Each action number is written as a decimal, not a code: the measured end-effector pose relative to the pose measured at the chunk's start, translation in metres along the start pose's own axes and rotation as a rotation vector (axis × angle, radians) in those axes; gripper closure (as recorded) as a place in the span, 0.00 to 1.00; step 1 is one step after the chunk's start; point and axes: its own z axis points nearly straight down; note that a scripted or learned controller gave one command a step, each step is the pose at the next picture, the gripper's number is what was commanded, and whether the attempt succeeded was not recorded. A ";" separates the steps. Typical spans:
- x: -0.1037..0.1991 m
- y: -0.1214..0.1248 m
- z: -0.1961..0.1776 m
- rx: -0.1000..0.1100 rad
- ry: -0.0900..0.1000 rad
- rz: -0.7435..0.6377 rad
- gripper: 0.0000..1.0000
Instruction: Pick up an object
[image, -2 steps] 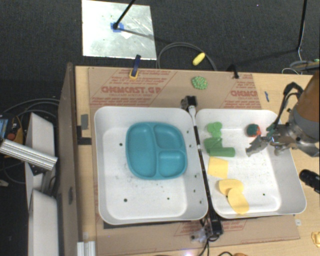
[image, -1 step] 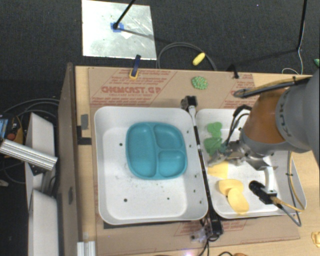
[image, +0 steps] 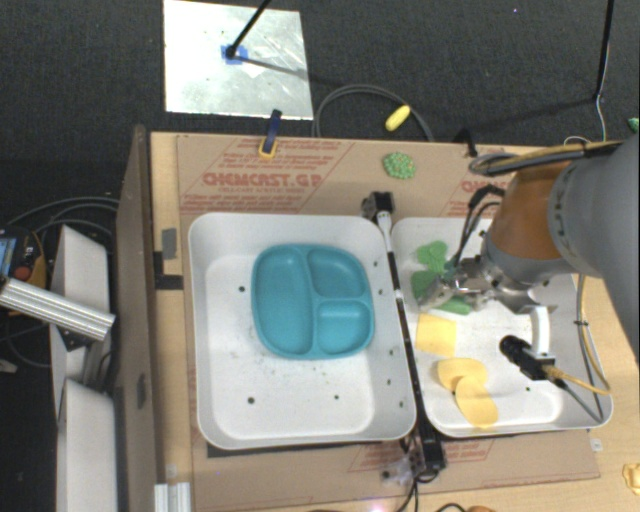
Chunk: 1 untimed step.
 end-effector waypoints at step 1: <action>0.009 0.070 -0.001 -0.005 0.000 -0.002 0.00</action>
